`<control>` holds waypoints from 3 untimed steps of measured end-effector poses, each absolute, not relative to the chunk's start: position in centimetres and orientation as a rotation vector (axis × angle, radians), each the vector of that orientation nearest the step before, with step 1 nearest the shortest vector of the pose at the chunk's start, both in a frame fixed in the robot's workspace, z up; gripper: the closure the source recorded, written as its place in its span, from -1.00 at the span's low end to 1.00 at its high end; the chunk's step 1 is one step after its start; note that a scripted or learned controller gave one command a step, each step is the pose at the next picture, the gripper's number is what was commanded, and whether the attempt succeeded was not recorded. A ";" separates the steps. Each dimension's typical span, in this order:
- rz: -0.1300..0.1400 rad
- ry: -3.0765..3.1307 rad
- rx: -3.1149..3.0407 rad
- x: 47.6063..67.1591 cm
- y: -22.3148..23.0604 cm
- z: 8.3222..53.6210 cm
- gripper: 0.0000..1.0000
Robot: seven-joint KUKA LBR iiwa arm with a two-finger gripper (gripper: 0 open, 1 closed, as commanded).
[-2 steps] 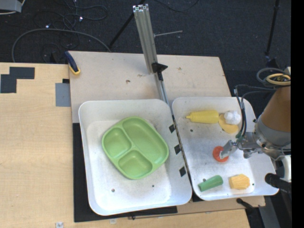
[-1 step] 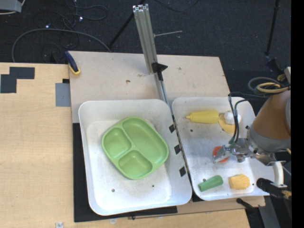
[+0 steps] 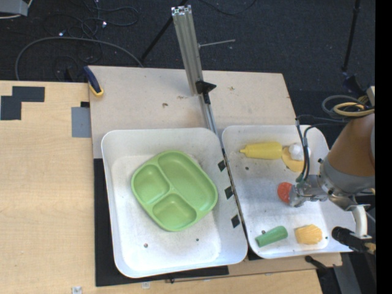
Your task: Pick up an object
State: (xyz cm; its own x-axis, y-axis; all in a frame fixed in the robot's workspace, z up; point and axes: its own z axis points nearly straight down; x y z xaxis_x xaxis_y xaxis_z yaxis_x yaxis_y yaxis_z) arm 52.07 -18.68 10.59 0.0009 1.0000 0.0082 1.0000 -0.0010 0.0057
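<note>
1. Nearest the camera in the right bin point(image 3: 245, 225) lie a green cylinder point(image 3: 271, 236) and, just beside it toward the arm, a yellow lumpy piece point(image 3: 308, 234); neither is touched by the arm, so a stray sweep low across this corner could knock them against the rim

2. Mid-bin, the gripper point(image 3: 298, 196) is down at bin level with its tip right against a small red object point(image 3: 285, 192), which looks like the thing being gone for. My judgement: the contact seems to be on the red object's arm-side edge and not squarely over it, so a close could pinch only the edge and squirt it away toward the bin's middle, or come up with nothing

3. The tool's state: I cannot tell how wide it is set or whether it has anything in it; the tip is small, dark and blurred against the red object, and nothing can be made out gripped in it

4. Just beyond, a white and yellow item point(image 3: 296, 155) sits near the arm's cable, and a yellow bottle-shaped piece point(image 3: 263, 150) lies further in; a lift that swings that way risks dragging them

5. Farthest across, the left bin point(image 3: 116, 158) holds a green divided tray point(image 3: 174, 190), well apart from the arm and at no risk
</note>
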 end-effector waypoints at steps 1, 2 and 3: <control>-0.001 -2.225 -2.221 52.3 -18.9 16.9 1.00; -0.003 -2.226 -2.222 52.4 -19.0 22.2 1.00; -0.002 -2.226 -2.221 52.5 -19.1 27.4 1.00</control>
State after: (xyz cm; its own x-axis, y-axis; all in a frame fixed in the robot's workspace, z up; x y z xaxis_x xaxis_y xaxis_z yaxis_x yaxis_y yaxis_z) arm 52.48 -19.06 27.42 -0.0019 1.0000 -0.0014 1.0000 0.0019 0.0029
